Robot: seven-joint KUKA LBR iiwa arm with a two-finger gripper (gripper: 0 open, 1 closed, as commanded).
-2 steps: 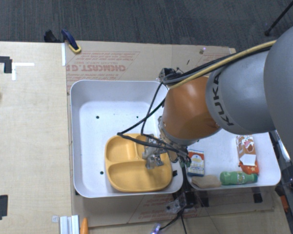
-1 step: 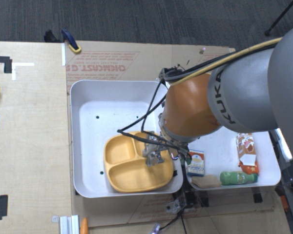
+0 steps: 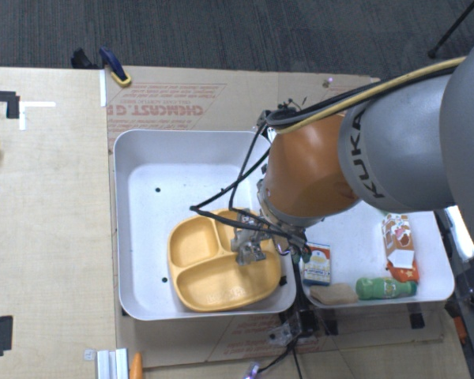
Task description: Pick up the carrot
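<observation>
- you see the grey arm with its orange band (image 3: 316, 164) reaching in from the right, across the seam between the two bins.
- the two-finger gripper (image 3: 249, 249) hangs over the yellow plastic three-compartment plate (image 3: 193, 247), near the plate's dividing ridge.
- you cannot tell from this view whether the gripper is wide, narrow or holding anything.
- the plate lies in the shallow white left bin (image 3: 134, 212), toward its near right corner.
- carrot: you cannot tell where it lies, nor which way its long axis points.
- the shallow white right bin (image 3: 355, 227) holds a small blue-and-white carton (image 3: 317, 265), a green bottle (image 3: 385, 288) lying on its side, a red-and-white packet (image 3: 398, 247) and a beige oblong piece (image 3: 332, 294).
</observation>
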